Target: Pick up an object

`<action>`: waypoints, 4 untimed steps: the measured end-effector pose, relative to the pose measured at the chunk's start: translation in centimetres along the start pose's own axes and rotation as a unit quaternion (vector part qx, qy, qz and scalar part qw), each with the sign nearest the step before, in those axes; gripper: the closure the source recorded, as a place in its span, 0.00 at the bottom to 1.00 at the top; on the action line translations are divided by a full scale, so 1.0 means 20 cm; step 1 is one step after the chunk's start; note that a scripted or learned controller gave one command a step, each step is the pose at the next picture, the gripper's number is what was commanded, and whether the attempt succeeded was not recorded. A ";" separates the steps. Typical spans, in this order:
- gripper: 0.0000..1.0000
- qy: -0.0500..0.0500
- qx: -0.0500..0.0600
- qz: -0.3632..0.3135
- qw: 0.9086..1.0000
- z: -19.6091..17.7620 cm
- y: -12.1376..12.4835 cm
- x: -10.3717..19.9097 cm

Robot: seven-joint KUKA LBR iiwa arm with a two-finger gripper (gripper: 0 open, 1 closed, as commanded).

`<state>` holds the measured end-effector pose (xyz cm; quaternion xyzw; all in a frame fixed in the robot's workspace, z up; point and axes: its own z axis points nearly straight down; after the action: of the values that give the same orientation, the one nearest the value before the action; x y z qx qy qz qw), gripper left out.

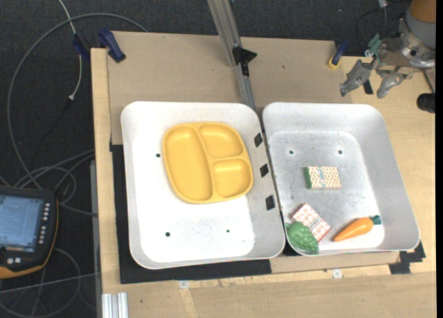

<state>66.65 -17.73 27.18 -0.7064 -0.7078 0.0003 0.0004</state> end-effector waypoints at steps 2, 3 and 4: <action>0.00 0.001 0.003 0.000 1.000 0.31 0.01 0.02; 0.00 0.000 0.002 0.000 1.000 0.53 0.02 0.02; 0.00 0.001 0.003 0.000 1.000 0.75 0.00 0.04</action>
<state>66.66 -17.01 12.23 -0.7066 -0.7076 0.0019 0.0028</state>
